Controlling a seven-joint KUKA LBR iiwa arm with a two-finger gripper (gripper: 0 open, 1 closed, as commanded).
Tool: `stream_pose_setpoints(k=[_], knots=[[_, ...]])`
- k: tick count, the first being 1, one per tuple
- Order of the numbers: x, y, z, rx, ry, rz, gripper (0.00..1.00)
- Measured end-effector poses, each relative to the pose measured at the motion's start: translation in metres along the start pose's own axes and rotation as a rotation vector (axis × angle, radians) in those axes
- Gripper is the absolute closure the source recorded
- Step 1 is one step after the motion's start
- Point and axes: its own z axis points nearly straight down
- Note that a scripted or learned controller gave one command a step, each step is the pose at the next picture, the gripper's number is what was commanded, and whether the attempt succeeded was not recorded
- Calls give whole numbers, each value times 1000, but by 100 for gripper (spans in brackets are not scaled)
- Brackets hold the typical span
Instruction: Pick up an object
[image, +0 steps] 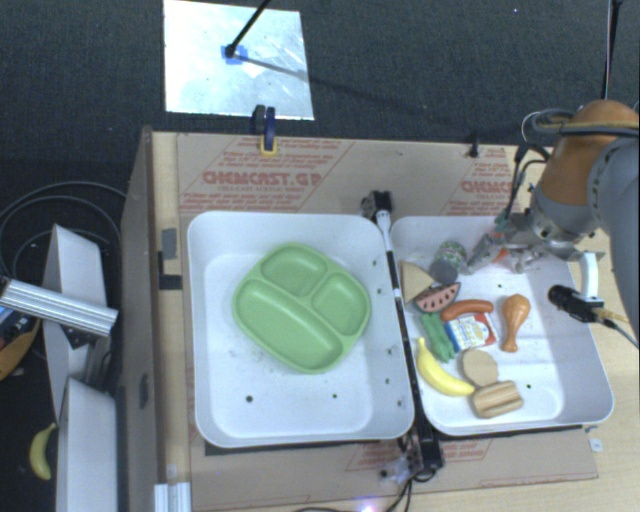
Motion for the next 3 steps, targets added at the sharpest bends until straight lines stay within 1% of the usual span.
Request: stream_pose_setpoints(k=[1,3], knots=[[-8,0,1,1,5,1,0],[-13,1,0,-3,3,0,0]])
